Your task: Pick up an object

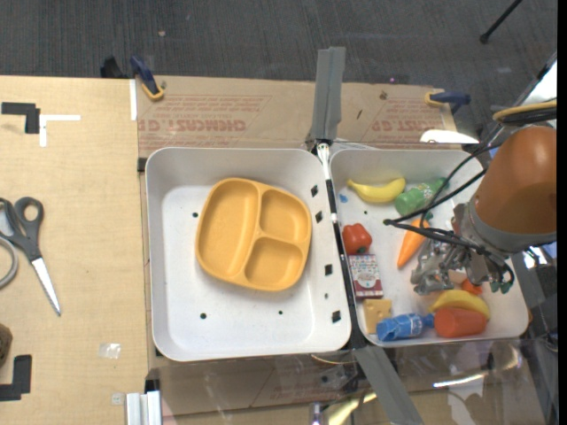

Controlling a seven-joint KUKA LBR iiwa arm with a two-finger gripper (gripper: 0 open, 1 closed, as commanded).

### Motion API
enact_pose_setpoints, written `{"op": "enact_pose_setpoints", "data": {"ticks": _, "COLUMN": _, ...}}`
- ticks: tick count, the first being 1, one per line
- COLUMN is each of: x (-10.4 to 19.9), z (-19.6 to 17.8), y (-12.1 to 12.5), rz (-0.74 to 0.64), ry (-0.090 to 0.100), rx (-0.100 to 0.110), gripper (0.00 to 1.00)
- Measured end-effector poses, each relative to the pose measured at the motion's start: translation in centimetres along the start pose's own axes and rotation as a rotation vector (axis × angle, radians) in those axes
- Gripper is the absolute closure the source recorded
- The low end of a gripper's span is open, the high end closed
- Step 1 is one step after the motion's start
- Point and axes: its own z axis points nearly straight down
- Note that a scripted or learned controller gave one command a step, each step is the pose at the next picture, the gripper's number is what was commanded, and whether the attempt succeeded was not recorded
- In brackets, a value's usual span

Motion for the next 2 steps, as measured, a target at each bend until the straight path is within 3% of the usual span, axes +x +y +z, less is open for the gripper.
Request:
{"op": "enact_pose_setpoints", "data": {"ticks": 1, "x": -0.7, "z": -11.2, "y": 5.5, "rz": 0.114, "ry": -0.001, "rx": 0.001, "gripper": 1.00}}
{"op": "enact_pose_setpoints", "data": {"ticks": 2, "x": 2.3, "z": -0.8, "y": 3.4, "rz": 0.264, "ry": 0.001, "rx": 0.001, "gripper": 1.00}}
